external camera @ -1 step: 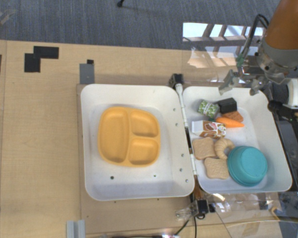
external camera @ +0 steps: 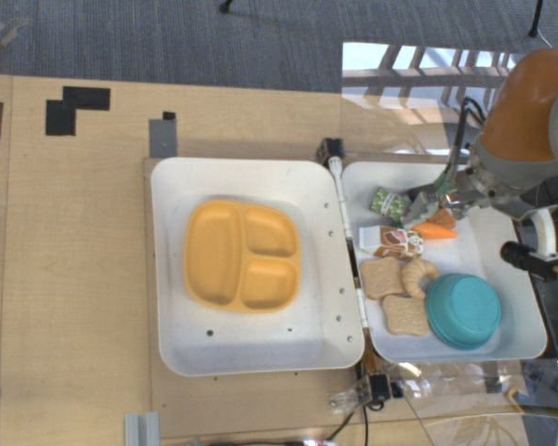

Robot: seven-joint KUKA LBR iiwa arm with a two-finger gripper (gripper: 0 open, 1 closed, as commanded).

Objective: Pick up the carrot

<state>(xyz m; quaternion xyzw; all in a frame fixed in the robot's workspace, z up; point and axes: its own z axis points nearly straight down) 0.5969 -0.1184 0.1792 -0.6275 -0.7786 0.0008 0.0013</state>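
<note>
The orange carrot (external camera: pixel 436 227) lies in the right white bin (external camera: pixel 530 337), near the middle of its far half. My gripper (external camera: pixel 426 205) hangs over the carrot's far left end, close to it or touching it, and the wrist covers part of that end. The grey arm with its orange band (external camera: pixel 525 100) reaches in from the upper right.
Close around the carrot are a green leafy item (external camera: pixel 388 202), a small printed packet (external camera: pixel 401 241), a croissant (external camera: pixel 418 273) and two bread slices (external camera: pixel 382 278). A teal bowl (external camera: pixel 462 311) stands at the near right. In the left bin (external camera: pixel 181 342) lies a yellow divided plate (external camera: pixel 242 254).
</note>
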